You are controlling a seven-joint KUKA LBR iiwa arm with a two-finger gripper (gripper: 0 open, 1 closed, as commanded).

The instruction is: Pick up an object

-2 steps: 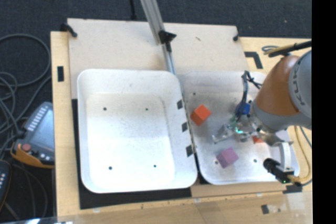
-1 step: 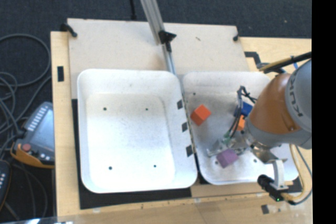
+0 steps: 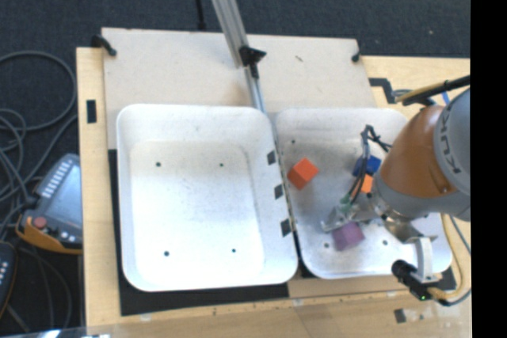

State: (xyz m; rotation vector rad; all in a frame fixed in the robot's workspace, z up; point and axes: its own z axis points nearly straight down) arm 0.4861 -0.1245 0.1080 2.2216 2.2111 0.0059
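Two bins sit side by side on the bench: the left bin (image 3: 198, 194) at frame centre, the right bin (image 3: 317, 131) holding a cube (image 3: 302, 172) and a block (image 3: 347, 235) lower right.

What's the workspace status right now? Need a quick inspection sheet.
Surface: bench bears a left bin and a right bin, side by side.
Job's things: all in the right bin: orange cube near its left wall, purple block towards the front, a blue piece and a small orange piece partly hidden by the arm.
Clutter: nothing seen.
Grippers: gripper low over the right bin, just above the purple block; no grasp visible.
Cables: loose black cables on the floor at left; cable near the arm's base.
Surroundings: handheld pendant at left, metal camera pole, dark carpet.
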